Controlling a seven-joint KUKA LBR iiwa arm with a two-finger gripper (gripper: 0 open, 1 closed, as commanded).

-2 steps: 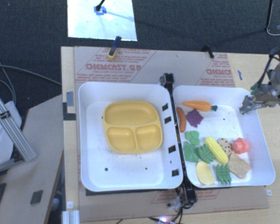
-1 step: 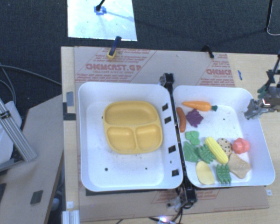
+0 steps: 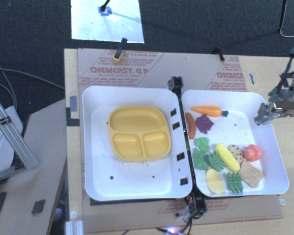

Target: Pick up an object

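The right bin (image 3: pixel 277 156) holds several toy foods: an orange carrot (image 3: pixel 207 110), a reddish sausage (image 3: pixel 190 125), purple grapes (image 3: pixel 204 124), green leafy pieces (image 3: pixel 202 151), a yellow corn cob (image 3: pixel 227 157), a cookie (image 3: pixel 236 153), a red fruit (image 3: pixel 253 152), a slice of toast (image 3: pixel 250 174), a pale yellow slice (image 3: pixel 215 180) and a green pod (image 3: pixel 234 181). My gripper (image 3: pixel 262 116) hangs over the right bin's far right corner, above bare white floor, apart from all the toys. The red fruit is the closest, below and left of it.
The left bin (image 3: pixel 90 131) holds a yellow divided plate (image 3: pixel 138 132). Black clips (image 3: pixel 176 126) line the seam between the bins. Cardboard (image 3: pixel 122 70) lies under both bins. A metal frame (image 3: pixel 10 131) stands at the far left.
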